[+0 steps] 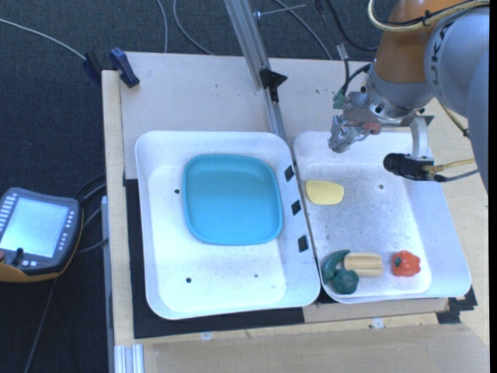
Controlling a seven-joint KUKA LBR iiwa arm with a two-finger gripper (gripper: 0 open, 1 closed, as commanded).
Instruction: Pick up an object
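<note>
Bench (194,92): pale, speckled top, carrying two shallow white bins side by side, edges touching, over a black mat (144,286) that shows along their left and near sides. Left bin (163,286) holds a blue plate; right bin (435,208) holds small items. A blue clamp (124,66) grips the bench's far left corner, and a slanted metal post (250,37) rises behind the bins.

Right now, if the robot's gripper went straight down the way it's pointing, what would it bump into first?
Probably the bare white floor at the far end of the right bin. The gripper points down there, and the yellow piece lies nearer the camera, likely off its line, though depth is hard to judge.
</note>
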